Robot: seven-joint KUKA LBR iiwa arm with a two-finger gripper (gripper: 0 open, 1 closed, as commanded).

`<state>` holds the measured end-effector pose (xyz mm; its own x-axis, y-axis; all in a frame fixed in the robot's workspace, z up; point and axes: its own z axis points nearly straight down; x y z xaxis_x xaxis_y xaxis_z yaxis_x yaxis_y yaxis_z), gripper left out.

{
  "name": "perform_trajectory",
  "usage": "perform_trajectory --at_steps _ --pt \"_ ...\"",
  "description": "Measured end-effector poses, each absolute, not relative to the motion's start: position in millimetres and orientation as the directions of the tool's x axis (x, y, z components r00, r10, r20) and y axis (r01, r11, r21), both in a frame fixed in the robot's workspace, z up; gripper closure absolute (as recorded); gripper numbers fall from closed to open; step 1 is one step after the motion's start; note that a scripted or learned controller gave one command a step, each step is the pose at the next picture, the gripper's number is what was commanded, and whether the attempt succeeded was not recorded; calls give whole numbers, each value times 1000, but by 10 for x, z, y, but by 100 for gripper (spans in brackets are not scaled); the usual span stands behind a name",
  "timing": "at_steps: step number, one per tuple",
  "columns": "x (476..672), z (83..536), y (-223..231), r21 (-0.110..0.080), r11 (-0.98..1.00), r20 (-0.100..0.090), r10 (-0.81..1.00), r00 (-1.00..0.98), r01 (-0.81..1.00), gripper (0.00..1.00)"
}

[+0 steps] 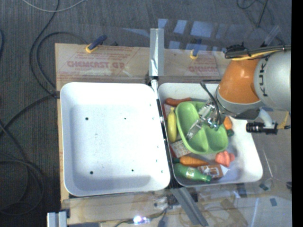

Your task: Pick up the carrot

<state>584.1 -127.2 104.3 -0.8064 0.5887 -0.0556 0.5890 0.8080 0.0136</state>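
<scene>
- While the arm [255, 82] reaches in from the right, its gripper [204, 119] hangs over the right bin [251, 171], above the green bowl [201, 131].
- Whether the gripper is released or clenched cannot be told; its metal parts blur against the bowl, and nothing is seen between them.
- The carrot [193, 161] lies in the right bin near the front, just below the bowl's front rim, orange, pointing roughly left to right.
- The carrot is apart from the gripper, with the bowl's rim between them.
- A green bottle [191, 173] lies just in front of the carrot, close to the bin's front wall.
- A yellow piece like a banana [172, 126] sits upright-looking along the bowl's left side, near the wall between the two bins.
- A reddish item [179, 100] lies at the back of the right bin, behind the bowl.
- An orange-red item [225, 158] rests right of the carrot, beside the bowl's front right edge.
- The left bin [113, 136] sits just beside the right one, white with a few dark specks.
- Both bins stand on a brown board [104, 65] with faded red lettering.
</scene>
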Motion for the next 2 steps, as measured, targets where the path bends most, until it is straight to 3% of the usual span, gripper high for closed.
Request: perform_trajectory --at_steps 1,2 --pt "6544 1026 -1383 -2 836 -13 548 -836 548 0" --pt "6058 1683 -1118 -1 905 2 426 -905 426 0"
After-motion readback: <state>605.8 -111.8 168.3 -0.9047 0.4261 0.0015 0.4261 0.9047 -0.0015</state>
